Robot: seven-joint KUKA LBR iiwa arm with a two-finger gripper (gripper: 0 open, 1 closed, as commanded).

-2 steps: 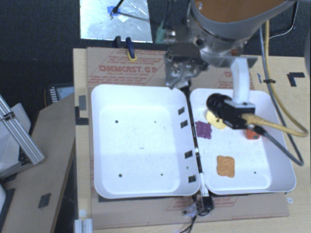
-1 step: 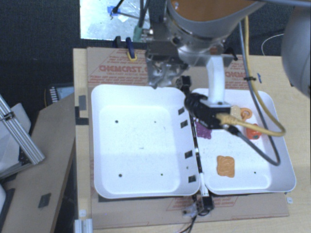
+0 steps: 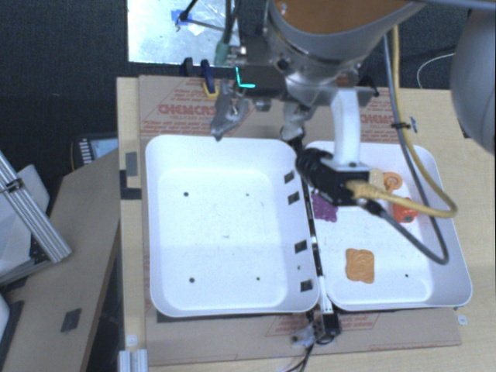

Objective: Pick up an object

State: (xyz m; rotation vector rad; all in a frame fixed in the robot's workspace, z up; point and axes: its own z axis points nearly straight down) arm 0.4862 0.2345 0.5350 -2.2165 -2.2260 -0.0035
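My gripper (image 3: 258, 122) hangs over the back rim of the left bin (image 3: 167, 149), near the seam between the bins. Its two grey fingers (image 3: 226, 119) stand apart, open, with nothing between them. In the right bin (image 3: 446, 281) lie a flat tan piece (image 3: 359, 264) toward the front, a purple piece (image 3: 325, 210) by the left wall, an orange-red piece (image 3: 403, 208) and a small tan ring-like piece (image 3: 390, 180) further back. All of them sit to the right of the gripper and nearer the front.
A black fitting (image 3: 329, 178) with a yellow cable (image 3: 418, 204) and a black hose loops across the right bin, over the objects at its back. Black clips (image 3: 301, 246) line the wall between the bins. Cardboard (image 3: 174, 103) lies under both bins.
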